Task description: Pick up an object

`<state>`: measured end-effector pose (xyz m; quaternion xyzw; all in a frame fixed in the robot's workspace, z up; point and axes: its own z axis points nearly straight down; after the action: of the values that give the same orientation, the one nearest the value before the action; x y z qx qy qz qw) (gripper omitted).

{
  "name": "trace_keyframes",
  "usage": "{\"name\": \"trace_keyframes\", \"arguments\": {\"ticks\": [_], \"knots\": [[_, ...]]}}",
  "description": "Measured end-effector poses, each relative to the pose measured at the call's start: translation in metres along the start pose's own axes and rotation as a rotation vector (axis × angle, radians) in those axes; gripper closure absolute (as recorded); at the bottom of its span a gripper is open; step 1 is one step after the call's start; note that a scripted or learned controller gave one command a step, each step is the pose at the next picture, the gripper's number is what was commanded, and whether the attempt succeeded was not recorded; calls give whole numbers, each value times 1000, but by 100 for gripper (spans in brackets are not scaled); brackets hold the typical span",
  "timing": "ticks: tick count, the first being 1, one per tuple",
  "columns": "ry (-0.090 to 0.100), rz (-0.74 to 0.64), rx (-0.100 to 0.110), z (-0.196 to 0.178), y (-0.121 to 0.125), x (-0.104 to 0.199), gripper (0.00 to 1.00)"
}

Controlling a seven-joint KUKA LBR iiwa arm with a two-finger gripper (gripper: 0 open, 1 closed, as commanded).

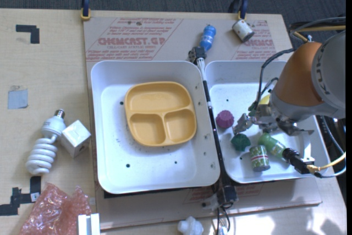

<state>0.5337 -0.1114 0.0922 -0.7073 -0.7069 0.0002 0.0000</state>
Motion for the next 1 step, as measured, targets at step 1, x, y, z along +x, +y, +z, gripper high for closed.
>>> {"name": "trace_keyframes", "arguments": {"ticks": [1], "knots": [[1,1,0,0,-56,18,0]]}}
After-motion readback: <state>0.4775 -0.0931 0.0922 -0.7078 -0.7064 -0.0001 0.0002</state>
